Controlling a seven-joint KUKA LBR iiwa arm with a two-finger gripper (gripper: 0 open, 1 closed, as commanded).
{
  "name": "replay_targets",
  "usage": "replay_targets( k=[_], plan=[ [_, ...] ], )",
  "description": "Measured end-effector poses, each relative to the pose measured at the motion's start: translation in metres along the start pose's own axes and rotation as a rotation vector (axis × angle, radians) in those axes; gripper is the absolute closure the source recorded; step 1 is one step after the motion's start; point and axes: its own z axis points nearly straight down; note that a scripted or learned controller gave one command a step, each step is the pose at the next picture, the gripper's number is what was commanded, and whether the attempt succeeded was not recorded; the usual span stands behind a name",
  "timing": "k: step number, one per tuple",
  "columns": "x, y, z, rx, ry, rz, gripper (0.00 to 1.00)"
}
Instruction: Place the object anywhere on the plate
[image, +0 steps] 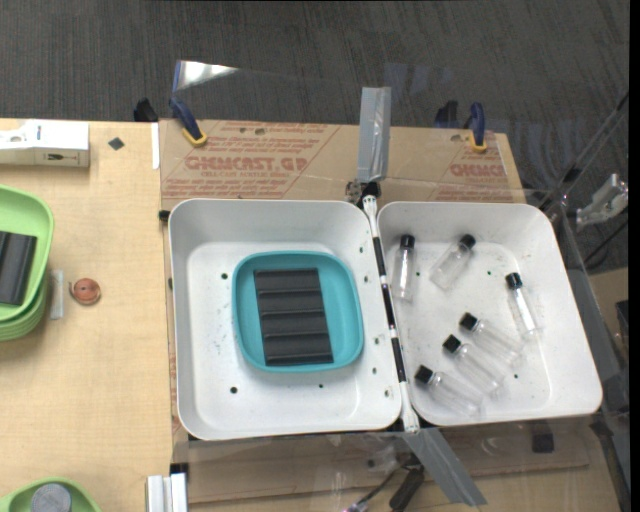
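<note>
A teal plate (246, 312) with rounded corners lies in the middle of the left white bin (200, 400). A dark ridged block (292, 316) rests on the plate and covers most of its floor. In the right white bin (560, 390) lie several clear vials with black caps, all on their sides. One vial (404, 266) is close to the divider. Another vial (452, 262) is at the upper middle, and a third vial (520, 303) lies toward the right wall. The others cluster low in the bin around a vial (472, 364).
Brown cardboard (260, 160), held by clamps, stands behind the bins, with a grey strip (373, 135) rising at the divider. On the wooden bench to the left sit a green tray (22, 300), a small orange disc (86, 291) and a white box (45, 143).
</note>
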Motion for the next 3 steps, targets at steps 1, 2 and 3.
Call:
replay_targets(
  k=[1,2,3],
  plan=[
    [0.000,0.000,0.000,0.000,0.000,0.000,0.00],
    [0.014,0.033,-0.085,0.000,0.000,-0.156,0.00],
    [0.014,0.033,-0.085,0.000,0.000,-0.156,0.00]
  ],
)
